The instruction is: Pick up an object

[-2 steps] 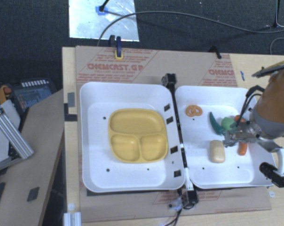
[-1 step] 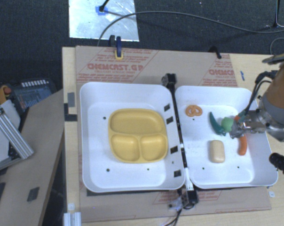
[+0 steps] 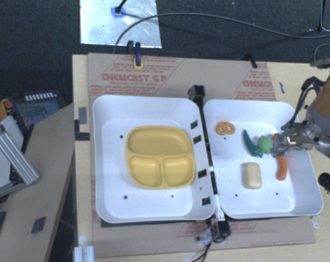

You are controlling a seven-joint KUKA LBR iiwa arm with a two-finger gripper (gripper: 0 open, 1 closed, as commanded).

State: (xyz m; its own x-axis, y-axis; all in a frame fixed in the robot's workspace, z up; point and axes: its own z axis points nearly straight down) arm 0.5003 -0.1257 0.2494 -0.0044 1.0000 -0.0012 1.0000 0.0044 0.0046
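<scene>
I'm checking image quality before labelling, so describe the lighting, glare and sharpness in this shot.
Camera view: soft, even light, with faint shadows along the left bin walls; bright glare on the foil sheet at the top; the yellow tray, pretzel and beige block read clearly; the gripper beside the green object is slightly soft; overall the picture is mildly grainy.

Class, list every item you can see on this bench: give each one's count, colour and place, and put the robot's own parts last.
Bins: 2, white, side by side on the bench.
Tray: 1, yellow, three compartments, left bin.
Pretzel: 1, orange, right bin, far side.
Green toy: 1, green and teal, right bin, at the pincer.
Carrot: 1, orange, right bin, below the pincer.
Bar: 1, tan, right bin, near side.
Arm: 1, grey, from the right.
Pincer: 1, over the right bin.
</scene>
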